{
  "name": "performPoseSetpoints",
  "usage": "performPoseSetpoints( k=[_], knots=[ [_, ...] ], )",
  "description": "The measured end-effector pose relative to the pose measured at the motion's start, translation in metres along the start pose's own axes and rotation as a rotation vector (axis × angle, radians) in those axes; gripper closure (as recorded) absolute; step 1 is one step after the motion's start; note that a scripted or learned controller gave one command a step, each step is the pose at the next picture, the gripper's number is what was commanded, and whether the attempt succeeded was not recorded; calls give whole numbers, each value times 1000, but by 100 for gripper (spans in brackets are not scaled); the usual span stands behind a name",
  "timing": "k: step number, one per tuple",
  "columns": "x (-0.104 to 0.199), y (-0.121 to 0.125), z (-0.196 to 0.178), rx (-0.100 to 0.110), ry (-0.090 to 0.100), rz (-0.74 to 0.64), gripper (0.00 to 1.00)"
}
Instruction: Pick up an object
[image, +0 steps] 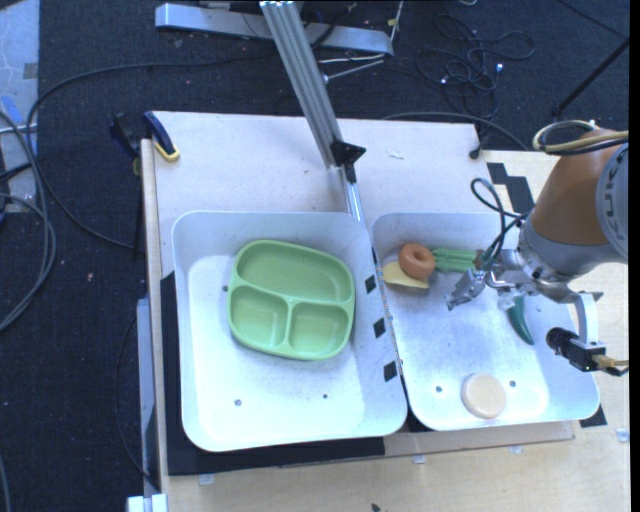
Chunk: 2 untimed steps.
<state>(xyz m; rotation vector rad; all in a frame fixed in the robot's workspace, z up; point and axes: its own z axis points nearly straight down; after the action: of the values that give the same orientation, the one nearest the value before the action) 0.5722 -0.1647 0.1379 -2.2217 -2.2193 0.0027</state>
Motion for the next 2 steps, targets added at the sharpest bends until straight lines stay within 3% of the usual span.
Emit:
performPoseSetpoints(
  k=[1, 2],
  knots=[
    [0, 1, -13, -4, -1, -1, 100],
    [0, 5, -56, -7, -1, -3, 100]
  ],
)
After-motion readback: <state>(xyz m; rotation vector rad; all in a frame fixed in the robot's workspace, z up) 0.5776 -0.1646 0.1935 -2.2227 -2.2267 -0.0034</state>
